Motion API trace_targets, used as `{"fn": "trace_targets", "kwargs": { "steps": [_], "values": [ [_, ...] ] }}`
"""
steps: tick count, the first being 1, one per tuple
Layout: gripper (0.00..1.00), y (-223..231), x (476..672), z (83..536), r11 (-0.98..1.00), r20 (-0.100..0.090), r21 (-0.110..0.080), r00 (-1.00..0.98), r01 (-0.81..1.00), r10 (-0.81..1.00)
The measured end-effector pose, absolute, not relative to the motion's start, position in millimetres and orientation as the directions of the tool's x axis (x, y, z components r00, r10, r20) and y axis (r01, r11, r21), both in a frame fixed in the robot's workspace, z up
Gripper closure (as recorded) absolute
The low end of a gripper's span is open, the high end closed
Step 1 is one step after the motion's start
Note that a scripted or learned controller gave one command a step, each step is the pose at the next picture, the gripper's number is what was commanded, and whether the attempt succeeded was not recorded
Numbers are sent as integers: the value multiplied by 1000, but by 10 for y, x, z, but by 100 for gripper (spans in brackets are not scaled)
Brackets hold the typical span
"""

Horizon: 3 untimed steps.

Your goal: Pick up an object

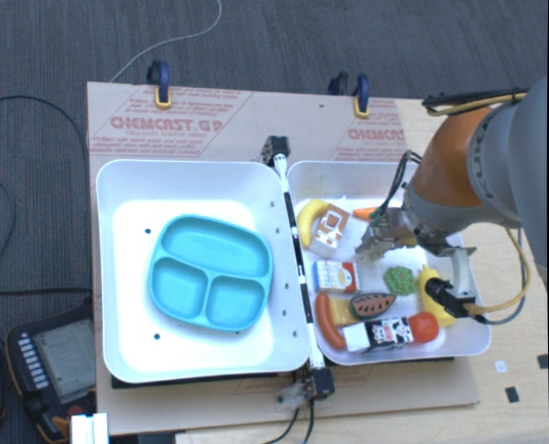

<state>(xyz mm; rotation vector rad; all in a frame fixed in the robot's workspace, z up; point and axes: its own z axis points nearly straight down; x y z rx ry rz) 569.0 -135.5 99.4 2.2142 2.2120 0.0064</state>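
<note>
Grey arm w/ orange band reaches in from the right; gripper (378, 240) hangs low over the right shallow white bin (473, 345), near its middle. Fingers: can't tell if open or closed, the wrist body hides the tips from above, and nothing is visible between them.

The bin is crowded w/ toy food. Closest to the gripper: small green round broccoli-like piece (400, 279) just below-right, white-and-orange small carton (336, 275) just below-left, orange-and-white box w/ a face print (327, 230) to the left, leaning on a yellow banana (307, 219). Further down: red sausage (330, 316), brown oval steak piece (373, 303), black-and-white milk carton (379, 334), red tomato (424, 326). The left white bin (107, 248) holds a light blue divided plastic tray (209, 273), well apart from the arm.

Judgement: step = descend & grasp. To do it well:
- pick one target w/ free sides; the green piece looks the least hemmed in.
- centre over it, straddle its narrow axis.
- go straight down, avoid nudging the cartons.
- close fully before lifting, then lift vertical.

Risk: the tight pack means a finger may land on a neighbour instead.
</note>
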Motion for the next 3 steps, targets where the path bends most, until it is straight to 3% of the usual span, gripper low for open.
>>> {"fn": "trace_targets", "kwargs": {
  "steps": [1, 2, 3],
  "values": [
    [0, -1355, 5688, 991, -1, -6, 11, 1, 1000, 1000],
    [0, -1126, 5126, 890, -1, -6, 15, 1, 1000, 1000],
    [100, -1128, 5134, 993, -2, -6, 15, 2, 1000, 1000]
  ]
}}
